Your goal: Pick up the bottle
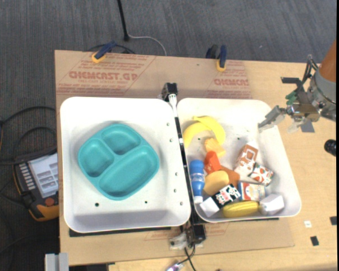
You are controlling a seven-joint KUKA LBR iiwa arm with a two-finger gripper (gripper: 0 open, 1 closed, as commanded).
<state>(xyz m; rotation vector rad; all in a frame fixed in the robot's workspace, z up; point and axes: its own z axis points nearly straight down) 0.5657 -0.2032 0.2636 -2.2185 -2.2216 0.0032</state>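
Two shallow white bins, smooth glossy plastic with rounded corners, side by side on a sheet of printed brown cardboard (101,75). Pinned at the far edge by two clamps with yellow jaws and blue handles (220,58).

In the left bin (73,208): a teal divided plate (120,160), matte, rounded, three compartments, sitting near the middle with bare white floor all round it.

In the right bin (265,109): a crowded heap in the near half. Bottle (196,174) lying lengthwise against the bin's left wall, blue and rounded at the far end, pale towards the near end; possibly a white cap there, hard to tell at this size. Touching an orange rounded toy (213,164) on its right side, so little room there. Beyond it, a glossy yellow curved shape (203,130). Towards the right, small printed cartons (247,157), boxy with red and white faces, tilted against each other. Near the front rim, a black-and-white carton (227,195), a smooth yellow banana (240,209) and a white block (274,203). Bare floor left in the far right corner.

Gripper (287,122) over the right bin's far right edge, grey metal, well apart from the bottle. Fingers (269,119) seemingly spread apart, with nothing between them.
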